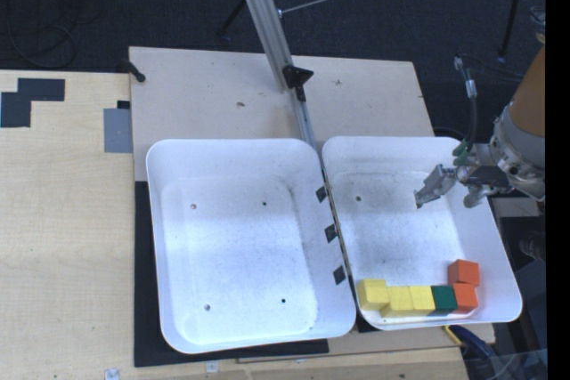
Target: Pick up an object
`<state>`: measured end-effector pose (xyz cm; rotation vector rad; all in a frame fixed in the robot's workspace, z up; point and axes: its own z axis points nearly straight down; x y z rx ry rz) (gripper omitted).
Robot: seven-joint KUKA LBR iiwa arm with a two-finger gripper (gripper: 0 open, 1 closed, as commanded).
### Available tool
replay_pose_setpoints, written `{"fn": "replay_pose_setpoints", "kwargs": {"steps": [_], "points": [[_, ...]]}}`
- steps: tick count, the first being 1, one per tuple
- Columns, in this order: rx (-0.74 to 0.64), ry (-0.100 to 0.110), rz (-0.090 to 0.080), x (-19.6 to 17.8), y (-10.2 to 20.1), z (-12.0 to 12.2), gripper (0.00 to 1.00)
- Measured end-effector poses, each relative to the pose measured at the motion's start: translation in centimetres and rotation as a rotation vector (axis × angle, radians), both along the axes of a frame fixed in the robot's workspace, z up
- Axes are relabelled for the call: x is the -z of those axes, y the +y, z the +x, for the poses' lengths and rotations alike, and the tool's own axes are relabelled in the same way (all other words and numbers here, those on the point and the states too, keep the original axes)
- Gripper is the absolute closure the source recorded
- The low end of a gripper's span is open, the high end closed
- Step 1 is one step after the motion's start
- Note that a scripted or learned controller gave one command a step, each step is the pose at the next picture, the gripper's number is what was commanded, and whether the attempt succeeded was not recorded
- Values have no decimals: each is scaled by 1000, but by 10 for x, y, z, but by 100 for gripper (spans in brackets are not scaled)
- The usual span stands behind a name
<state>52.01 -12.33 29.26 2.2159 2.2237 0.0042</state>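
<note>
One camera sits high above the bench (356, 93) and looks down at a slant. It is far enough back to see both bins, the left bin (236, 245) and the right bin (401, 227), side by side. The far edge of the bench is at the top. The arm (525, 129) comes in from the right side.

You see two white bins side by side on the counter (214, 93). In the right bin (392, 191), the gripper (435, 188) hangs near the right wall. A row of yellow (399, 295), green (443, 298) and orange blocks (464, 283) lines its front edge.
</note>
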Motion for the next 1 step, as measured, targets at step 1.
{"fn": "replay_pose_setpoints", "kwargs": {"steps": [1], "points": [[3,9,0,31,-6,21,0]]}}
